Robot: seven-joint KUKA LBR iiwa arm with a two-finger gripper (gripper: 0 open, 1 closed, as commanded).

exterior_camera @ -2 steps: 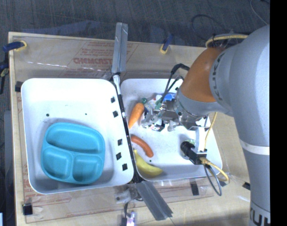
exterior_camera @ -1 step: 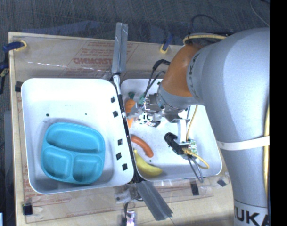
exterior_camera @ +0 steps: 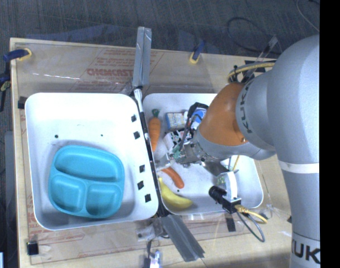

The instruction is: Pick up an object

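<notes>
Claw (exterior_camera: 180, 152): positioned low inside the right bin, at the end of the arm; it is largely hidden by the wrist and cabling, so its state cannot be told, and nothing can be seen between it.
Arm (exterior_camera: 281, 110): grey, with an orange band (exterior_camera: 225, 119) above the wrist; enters from the right and covers much of the right bin.
Banana (exterior_camera: 174, 197): yellow, lying at the near edge of the right bin, close to the divider between the two bins.
Sausage-shaped item (exterior_camera: 173, 176): red-orange, lying just beyond the banana and just below the claw; contact with the claw cannot be determined.
Carrot (exterior_camera: 154, 133): orange, lying lengthwise along the left wall of the right bin, beside the claw and apart from it.
Small packaged items (exterior_camera: 178, 119): clustered at the far side of the right bin, partly hidden by the wrist; one shows blue.
Right bin (exterior_camera: 253, 191): white, shallow, holding all the loose objects.
Left bin (exterior_camera: 75, 116): white, shallow, touching the right bin along the divider.
Blue tray (exterior_camera: 87, 180): light blue, three compartments, resting in the near half of the left bin.
Bench (exterior_camera: 63, 60): pale wooden surface bearing both bins.
</notes>
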